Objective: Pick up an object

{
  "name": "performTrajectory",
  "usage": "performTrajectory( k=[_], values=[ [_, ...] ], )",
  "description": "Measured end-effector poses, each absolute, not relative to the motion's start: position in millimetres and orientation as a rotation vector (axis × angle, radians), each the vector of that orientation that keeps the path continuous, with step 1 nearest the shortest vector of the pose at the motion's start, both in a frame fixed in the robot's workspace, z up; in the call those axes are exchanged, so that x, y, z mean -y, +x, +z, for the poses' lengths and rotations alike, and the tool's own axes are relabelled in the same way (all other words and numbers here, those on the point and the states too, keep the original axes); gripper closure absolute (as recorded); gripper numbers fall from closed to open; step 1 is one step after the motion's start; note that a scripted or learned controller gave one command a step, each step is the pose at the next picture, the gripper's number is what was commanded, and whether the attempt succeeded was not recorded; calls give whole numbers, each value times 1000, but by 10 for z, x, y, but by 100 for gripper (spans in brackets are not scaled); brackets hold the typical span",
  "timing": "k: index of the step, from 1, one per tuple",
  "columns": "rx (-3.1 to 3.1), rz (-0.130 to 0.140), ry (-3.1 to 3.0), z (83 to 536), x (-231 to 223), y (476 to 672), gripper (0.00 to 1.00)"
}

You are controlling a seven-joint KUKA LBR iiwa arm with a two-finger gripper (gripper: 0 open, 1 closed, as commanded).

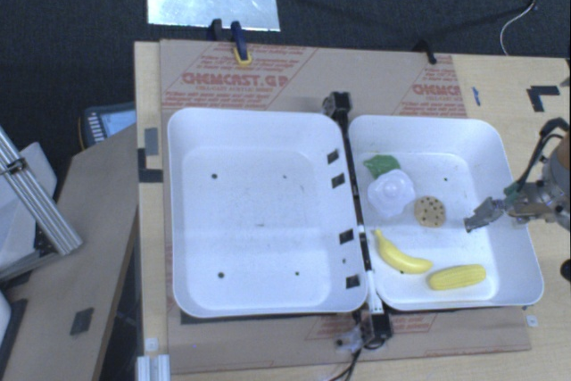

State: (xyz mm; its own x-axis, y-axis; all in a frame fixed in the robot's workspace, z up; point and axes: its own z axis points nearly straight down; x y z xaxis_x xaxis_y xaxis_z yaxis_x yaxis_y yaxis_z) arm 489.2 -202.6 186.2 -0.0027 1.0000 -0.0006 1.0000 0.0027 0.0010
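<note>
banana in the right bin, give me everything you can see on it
The banana is small, bright yellow and smooth, with a glossy plastic look, likely a toy. It is curved and lies flat on the floor of the right bin, near the divider between the bins; its thinner end points up-left and its thicker end lower-right. It looks whole. A yellow corn cob lies just to its lower right, apparently apart from it. The claw is off to its right and is not touching it.

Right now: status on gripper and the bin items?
Gripper over right bin, right side, nothing between fingers. Cookie nearest, to its left; corn, banana nearer the front. Nothing between gripper and cookie.
</note>
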Motion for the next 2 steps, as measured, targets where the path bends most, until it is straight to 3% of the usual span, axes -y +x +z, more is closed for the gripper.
performTrajectory(
  k=[1,2],
  values=[
    [-2224,5,2212,831,2060,5459,0],
    [-2222,12,2201,1385,2011,6390,0]
  ],
)
